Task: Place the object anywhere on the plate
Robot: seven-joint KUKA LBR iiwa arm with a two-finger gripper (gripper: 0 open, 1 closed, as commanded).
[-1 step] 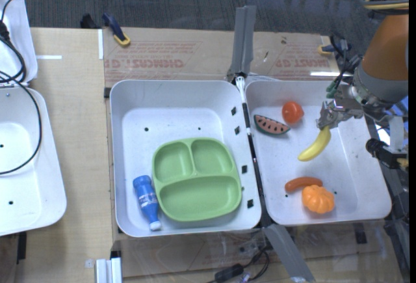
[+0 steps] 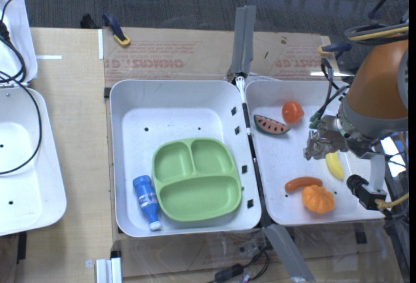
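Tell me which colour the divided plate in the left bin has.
Light green, seen in the camera view: plate.

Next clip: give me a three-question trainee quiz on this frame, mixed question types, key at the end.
1. True or false: the green plate already carries one of the toy foods.
2. Multiple choice: what lies in the left bin beside the plate? A) blue bottle B) banana C) tomato
3. Fill in: the end effector hangs over the ____ bin, next to the yellow banana.

Key:
1. False. Its compartments hold nothing; the watermelon slice, tomato, sausage and orange pumpkin all lie in the right bin.
2. A, the blue bottle, at the plate's left edge.
3. right
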